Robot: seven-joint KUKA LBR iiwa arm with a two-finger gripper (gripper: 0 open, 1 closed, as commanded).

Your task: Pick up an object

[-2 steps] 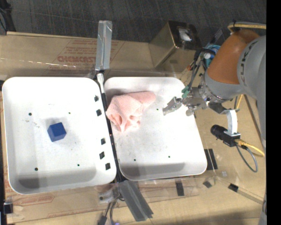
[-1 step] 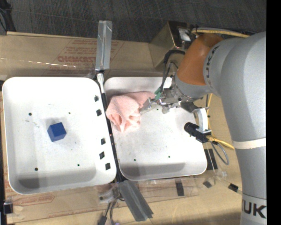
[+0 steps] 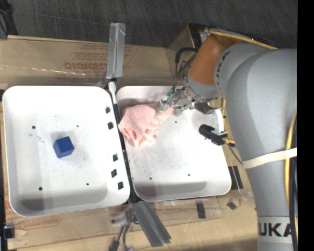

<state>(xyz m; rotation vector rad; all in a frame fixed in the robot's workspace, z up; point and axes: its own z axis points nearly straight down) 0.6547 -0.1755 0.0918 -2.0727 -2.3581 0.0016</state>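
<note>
Arm w/ jaws touching pink cloth.

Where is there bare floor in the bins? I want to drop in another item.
Left bin: bare all round the blue cube. Right bin: its near half, below the pink cloth, is bare. Its far end is crowded by the cloth, the gripper and the arm.

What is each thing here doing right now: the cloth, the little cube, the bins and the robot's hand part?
pink cloth: crumpled, lying in the right bin against its left wall, one corner under the end effector.
blue cube: resting alone in the left bin, untouched.
left bin: sitting flat, holding the cube.
right bin: sitting flat, holding the cloth.
end effector: low over the cloth's upper right corner; grip unclear.
</note>
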